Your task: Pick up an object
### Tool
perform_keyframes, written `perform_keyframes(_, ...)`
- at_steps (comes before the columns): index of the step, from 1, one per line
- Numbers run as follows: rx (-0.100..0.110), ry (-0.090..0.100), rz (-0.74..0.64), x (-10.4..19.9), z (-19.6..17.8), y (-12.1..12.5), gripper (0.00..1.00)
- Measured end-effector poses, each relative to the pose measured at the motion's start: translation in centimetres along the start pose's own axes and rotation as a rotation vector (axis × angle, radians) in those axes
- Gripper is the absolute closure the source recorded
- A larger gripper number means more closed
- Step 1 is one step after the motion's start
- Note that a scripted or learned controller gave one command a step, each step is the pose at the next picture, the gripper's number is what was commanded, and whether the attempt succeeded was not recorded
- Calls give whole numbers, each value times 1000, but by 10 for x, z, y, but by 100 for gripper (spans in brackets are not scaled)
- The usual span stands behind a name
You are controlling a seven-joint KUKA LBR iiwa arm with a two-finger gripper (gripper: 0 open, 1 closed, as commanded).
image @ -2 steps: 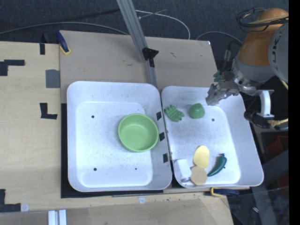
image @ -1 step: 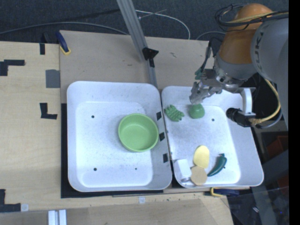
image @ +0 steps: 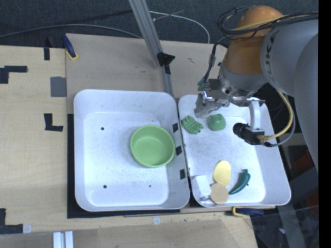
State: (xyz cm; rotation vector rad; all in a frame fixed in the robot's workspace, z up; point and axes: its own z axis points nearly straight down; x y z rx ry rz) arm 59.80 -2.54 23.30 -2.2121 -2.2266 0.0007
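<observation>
While the two-finger gripper (image: 205, 107) hangs in the right white bin (image: 274, 182), finger state indeterminate, the small green rounded plastic piece (image: 216, 122) lies just right of it at the far end, judged light, rigid, slippery; grip across its middle.

A light wooden bench (image: 31, 138) fills the left and bottom of the frame. Dark blue floor (image: 77, 6) runs along the top.
</observation>
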Motion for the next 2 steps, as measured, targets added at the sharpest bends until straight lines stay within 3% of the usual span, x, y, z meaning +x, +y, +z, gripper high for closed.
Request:
perform_keyframes(1, -1, 0, -1, 53, -8, 0, 100)
perform_keyframes(2, 1, -1, 0, 107, 7, -10, 100)
